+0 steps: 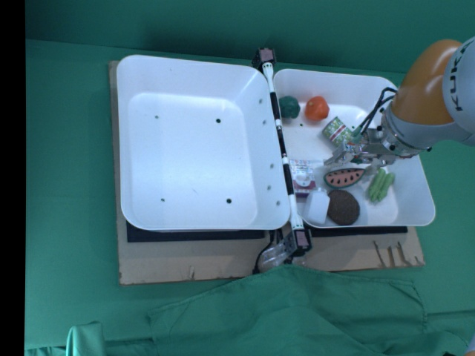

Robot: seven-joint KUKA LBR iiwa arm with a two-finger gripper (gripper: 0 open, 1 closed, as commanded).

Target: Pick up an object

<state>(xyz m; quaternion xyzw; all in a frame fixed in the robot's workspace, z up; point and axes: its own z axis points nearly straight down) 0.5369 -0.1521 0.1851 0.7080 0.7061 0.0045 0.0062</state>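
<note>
The right bin (412, 212) holds several small items: a dark green ball (289, 107), an orange ball (317, 107), a green and red packet (336, 130), a watermelon slice (345, 177), green pods (380, 185), a brown round disc (344, 208), a white bottle-like item (318, 207) and a pink and white packet (302, 176). My gripper (350, 152) hangs low over the middle of this bin, just above the watermelon slice and beside the green and red packet. Its fingers look spread, with nothing between them.
The left bin (148, 76) lies next to the right one, parted by a black and white divider bar (278, 136). Both bins rest on a cardboard sheet (185, 265). A green cloth fold (297, 310) lies at the front.
</note>
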